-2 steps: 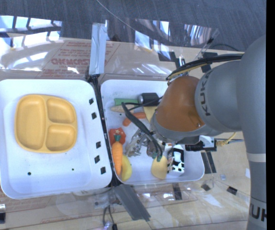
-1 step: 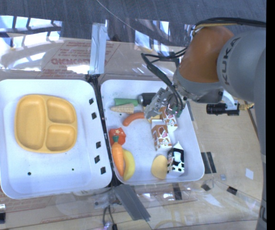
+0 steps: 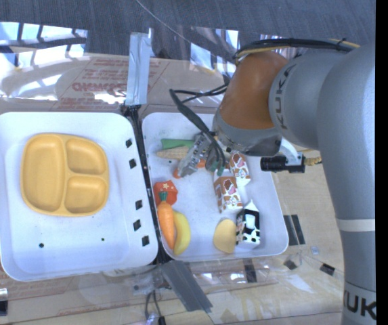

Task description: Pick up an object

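My gripper (image 3: pixel 195 156) reaches down into the right bin (image 3: pixel 268 181) near its upper middle, just right of a corn cob (image 3: pixel 171 154) and a green item (image 3: pixel 176 143). Below it lie a red tomato (image 3: pixel 167 192), a carrot (image 3: pixel 166 225), a yellow banana-like piece (image 3: pixel 182 234), a yellow lemon-like piece (image 3: pixel 225 235), a brown patterned carton (image 3: pixel 228 189) and a black-and-white milk carton (image 3: pixel 249 226). I see nothing held between the fingers.
The left bin (image 3: pixel 17 249) holds a yellow divided plate (image 3: pixel 63 173). A black divider with clips (image 3: pixel 139 181) separates the bins. The big grey arm with its orange band (image 3: pixel 254 90) overhangs the right bin's upper right. Cardboard (image 3: pixel 78 80) lies behind the bins.
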Controlling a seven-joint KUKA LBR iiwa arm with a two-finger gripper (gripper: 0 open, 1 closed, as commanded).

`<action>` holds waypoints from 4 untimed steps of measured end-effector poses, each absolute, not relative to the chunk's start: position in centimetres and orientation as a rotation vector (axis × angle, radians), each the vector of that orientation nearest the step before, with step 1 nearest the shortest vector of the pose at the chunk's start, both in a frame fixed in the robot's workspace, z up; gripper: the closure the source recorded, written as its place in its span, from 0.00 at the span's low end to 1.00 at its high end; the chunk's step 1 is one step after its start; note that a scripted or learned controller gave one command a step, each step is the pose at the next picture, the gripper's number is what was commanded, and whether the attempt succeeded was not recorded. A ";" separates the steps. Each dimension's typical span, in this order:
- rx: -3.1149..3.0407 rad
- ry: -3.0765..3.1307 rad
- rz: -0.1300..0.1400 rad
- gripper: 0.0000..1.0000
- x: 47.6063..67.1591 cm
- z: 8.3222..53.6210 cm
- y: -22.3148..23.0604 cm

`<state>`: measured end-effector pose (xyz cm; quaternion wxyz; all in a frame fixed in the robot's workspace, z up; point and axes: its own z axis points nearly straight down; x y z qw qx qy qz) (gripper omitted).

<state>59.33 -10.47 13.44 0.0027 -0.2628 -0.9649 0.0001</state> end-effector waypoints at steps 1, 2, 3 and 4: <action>-0.962 -3.007 -0.004 1.00 63.7 29.0 -8.1; -0.265 -3.125 0.001 1.00 61.8 14.3 -16.4; -0.820 -3.045 0.001 1.00 64.3 27.4 -16.0; -0.257 -3.128 -0.001 1.00 59.0 18.3 -14.3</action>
